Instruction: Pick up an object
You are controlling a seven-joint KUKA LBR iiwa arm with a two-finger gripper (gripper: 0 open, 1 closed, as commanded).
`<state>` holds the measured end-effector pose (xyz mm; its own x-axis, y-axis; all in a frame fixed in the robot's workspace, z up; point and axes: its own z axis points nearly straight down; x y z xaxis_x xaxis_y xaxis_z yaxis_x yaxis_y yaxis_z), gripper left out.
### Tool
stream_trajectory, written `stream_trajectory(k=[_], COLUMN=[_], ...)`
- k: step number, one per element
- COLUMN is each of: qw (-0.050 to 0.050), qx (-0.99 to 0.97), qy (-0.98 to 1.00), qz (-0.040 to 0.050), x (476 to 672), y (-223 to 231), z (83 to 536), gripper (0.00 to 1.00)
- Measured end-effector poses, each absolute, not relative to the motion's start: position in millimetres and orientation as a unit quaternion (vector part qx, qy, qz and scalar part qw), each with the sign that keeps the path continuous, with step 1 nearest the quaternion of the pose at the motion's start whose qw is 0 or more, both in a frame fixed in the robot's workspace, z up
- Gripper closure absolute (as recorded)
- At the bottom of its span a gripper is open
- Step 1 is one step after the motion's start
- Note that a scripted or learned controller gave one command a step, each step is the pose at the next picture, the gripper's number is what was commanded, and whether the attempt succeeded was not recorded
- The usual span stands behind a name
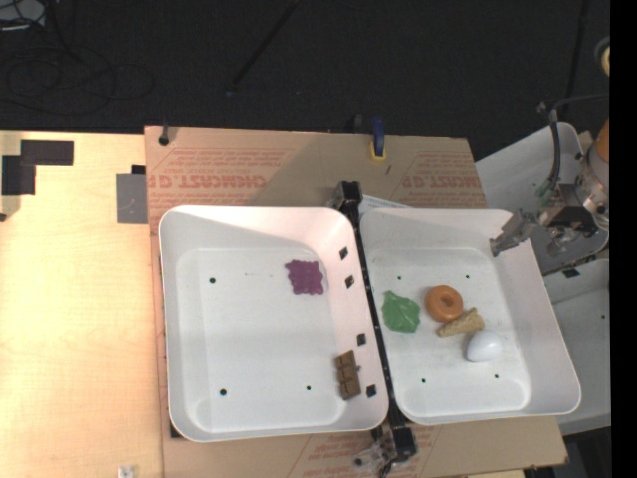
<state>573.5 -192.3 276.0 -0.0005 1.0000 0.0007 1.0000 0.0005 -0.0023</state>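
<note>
Bench: pale wood at left, with a cardboard sheet under two shallow white bins set side by side.

Left bin: a purple piece lies near the upper middle of the floor; a small brown block rests at the lower right, close against the wall shared with the other bin. The two are well apart.

Right bin: four items clustered mid-floor. A green piece is leftmost; an orange ring lies just to its right; a tan wedge sits just below the ring, touching or nearly so, long axis running roughly left-right with a slight tilt; a white egg-shaped item lies just beside the wedge, lower right.

Pincer: at the right bin's upper right rim, above the cluster; its opening cannot be told from this angle, and nothing is seen in it.

Relation governing the next move: the nearest candidates, the ring and the egg-shaped item, lie down and to the left of the pincer; left-bin items are much farther off.
</note>
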Motion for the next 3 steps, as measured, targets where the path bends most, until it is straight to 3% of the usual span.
stream_trajectory(k=[1,2,3], qw=[0.001,0.001,-0.002], qx=[-0.707,-0.707,-0.707], qy=[-0.708,-0.707,-0.707], qz=[0.0006,0.0007,-0.0012], x=[573.6,528.1,487.5], y=[-192.8,-213.6,-198.9], z=[285.9,304.3,404.4], gripper=[1.00,1.00,1.00])
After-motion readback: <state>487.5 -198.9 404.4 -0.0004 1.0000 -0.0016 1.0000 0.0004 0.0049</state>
